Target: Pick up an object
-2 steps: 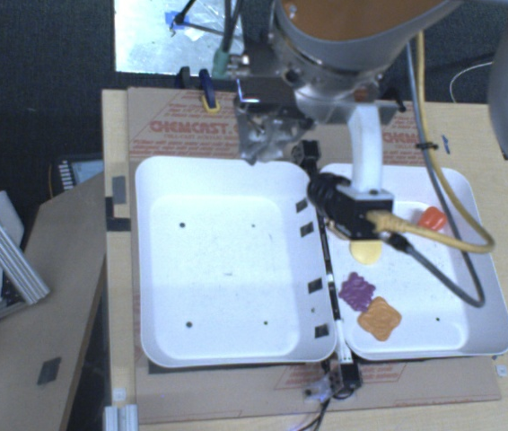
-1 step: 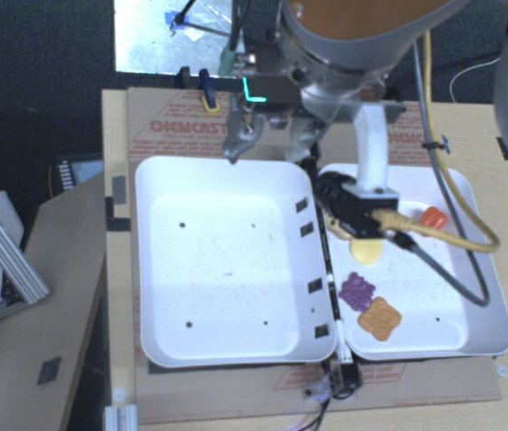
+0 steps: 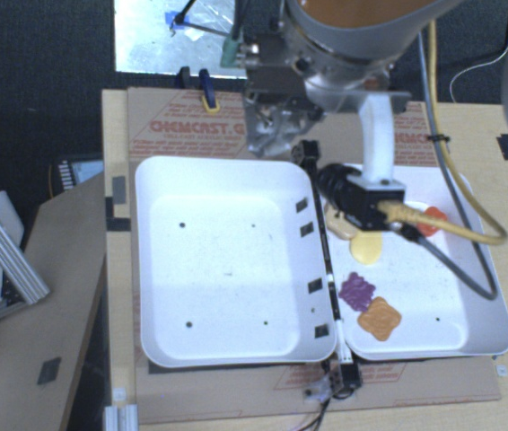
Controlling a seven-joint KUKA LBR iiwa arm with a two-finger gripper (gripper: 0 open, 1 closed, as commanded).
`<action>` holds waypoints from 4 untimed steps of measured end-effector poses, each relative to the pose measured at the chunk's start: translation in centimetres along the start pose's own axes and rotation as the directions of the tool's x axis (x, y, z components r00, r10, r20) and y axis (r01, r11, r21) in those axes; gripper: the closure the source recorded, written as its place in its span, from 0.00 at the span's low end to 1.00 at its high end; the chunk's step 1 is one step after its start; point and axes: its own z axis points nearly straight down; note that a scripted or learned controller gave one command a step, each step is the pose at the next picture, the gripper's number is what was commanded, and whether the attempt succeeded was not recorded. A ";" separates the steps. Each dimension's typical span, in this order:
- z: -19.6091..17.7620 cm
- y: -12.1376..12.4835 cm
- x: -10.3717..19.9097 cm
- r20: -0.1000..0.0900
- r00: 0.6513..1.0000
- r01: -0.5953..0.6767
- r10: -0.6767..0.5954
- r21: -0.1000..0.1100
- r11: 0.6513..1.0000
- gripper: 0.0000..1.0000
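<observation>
Several small objects lie in the right bin [image 3: 469, 321]: a yellow disc [image 3: 367, 248], a purple piece [image 3: 356, 290], an orange-brown piece [image 3: 380, 319] near the front, and a red-orange piece [image 3: 429, 221] partly behind a cable. A tan piece [image 3: 338, 224] peeks out under the black cable fitting. My gripper [image 3: 272, 140] hangs from the big grey wrist over the back rim between the two bins, blurred and metallic. It is well behind the objects, and nothing shows in its grasp.
The left bin [image 3: 227, 268] is a bare white tray with a few dark specks. A white post [image 3: 378, 146], a black fitting [image 3: 357, 200] and yellow and grey cables [image 3: 469, 232] cross the right bin's back half. Cardboard underlies both bins.
</observation>
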 end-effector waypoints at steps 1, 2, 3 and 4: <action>-1.1 0.0 0.0 -0.002 1.000 0.002 -0.002 -0.002 1.000 1.00; -2.2 0.0 0.1 -0.003 1.000 0.004 -0.004 -0.003 1.000 1.00; -2.2 0.0 0.1 -0.003 1.000 0.004 -0.004 -0.003 1.000 0.00; -2.2 0.0 0.1 -0.003 1.000 0.004 -0.004 -0.003 1.000 0.00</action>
